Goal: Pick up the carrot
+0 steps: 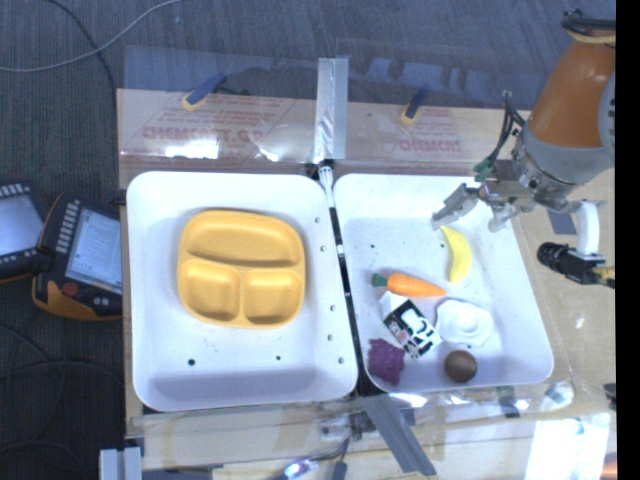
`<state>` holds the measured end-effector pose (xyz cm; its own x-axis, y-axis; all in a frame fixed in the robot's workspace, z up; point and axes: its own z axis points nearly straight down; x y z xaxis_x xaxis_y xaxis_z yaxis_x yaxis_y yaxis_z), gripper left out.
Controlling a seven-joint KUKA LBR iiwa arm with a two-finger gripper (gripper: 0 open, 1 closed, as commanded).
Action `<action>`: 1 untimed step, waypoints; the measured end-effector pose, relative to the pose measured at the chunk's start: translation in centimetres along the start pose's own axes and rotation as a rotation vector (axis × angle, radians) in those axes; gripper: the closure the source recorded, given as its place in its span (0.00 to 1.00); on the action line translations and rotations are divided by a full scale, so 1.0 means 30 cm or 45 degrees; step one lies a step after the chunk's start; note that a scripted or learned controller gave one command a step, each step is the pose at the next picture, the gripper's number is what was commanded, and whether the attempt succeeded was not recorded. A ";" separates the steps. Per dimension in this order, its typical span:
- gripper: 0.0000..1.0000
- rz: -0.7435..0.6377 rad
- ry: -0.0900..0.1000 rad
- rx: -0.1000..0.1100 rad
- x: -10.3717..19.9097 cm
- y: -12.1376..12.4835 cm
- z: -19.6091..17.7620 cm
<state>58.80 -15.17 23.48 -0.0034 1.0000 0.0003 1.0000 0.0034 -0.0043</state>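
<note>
The carrot (412,285), orange with a green stub at its left end, lies flat near the middle of the right bin (388,211). My gripper (476,209) hangs above the bin's back right part, up and to the right of the carrot and well apart from it. Its two fingers (450,206) are spread wide with nothing between them. A yellow banana (458,253) lies between the gripper and the carrot.
Near the carrot sit a black-and-white carton (410,328), a white round object (465,322), a purple grape bunch (385,360) and a brown kiwi (460,365). The left bin (160,368) holds a yellow divided tray (241,266). A teach pendant (80,258) lies left of the bench.
</note>
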 end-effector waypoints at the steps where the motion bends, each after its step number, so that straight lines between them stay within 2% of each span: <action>1: 0.00 0.053 0.000 0.003 0.164 -0.031 0.417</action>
<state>57.80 -10.26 10.98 0.0379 0.9993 0.0002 0.9993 -0.0379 -0.0065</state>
